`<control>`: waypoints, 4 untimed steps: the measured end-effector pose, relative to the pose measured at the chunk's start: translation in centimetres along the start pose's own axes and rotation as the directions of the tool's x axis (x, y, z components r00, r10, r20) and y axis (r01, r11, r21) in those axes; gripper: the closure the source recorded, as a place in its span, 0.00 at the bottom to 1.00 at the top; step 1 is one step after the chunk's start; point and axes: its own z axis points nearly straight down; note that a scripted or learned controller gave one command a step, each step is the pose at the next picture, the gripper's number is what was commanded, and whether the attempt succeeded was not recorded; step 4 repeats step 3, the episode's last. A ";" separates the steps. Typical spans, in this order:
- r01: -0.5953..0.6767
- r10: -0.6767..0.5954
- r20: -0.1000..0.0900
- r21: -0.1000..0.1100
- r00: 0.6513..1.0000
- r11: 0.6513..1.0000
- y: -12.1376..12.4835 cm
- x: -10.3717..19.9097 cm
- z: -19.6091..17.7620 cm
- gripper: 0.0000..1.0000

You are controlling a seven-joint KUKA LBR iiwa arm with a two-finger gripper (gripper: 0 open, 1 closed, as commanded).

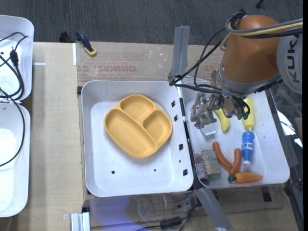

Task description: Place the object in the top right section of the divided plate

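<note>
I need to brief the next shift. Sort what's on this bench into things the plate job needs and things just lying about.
For the job:
divided plate, yellow, in the left bin
gripper, over the right bin
the object to be placed: cannot tell which is meant

Lying in the right bin:
banana
yellow bottle
blue bottle
two sausages
carrot
small box

A pale wooden bench [53, 129] fills most of the scene, and beyond its far edge lies dark grey carpeted floor [120, 8]. A brown cardboard sheet [125, 61] with reversed red lettering covers the bench's far middle. A blue and yellow clamp [85, 44] sits at the cardboard's far left corner. White trays [14, 129] with black cables [12, 76] line the bench's left edge.
</note>
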 end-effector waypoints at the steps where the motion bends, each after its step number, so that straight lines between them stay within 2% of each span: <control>1: 0.046 -0.046 0.001 -0.001 0.999 0.999 6.8 0.3 0.3 1.00; 2: 0.046 -0.046 0.001 -0.001 0.999 0.999 6.7 0.3 0.3 0.00; 3: 0.087 -0.087 0.004 0.001 0.996 0.996 1.1 3.3 -5.7 0.00; 4: 0.087 -0.087 0.004 0.001 0.996 0.996 1.1 3.3 -5.7 0.00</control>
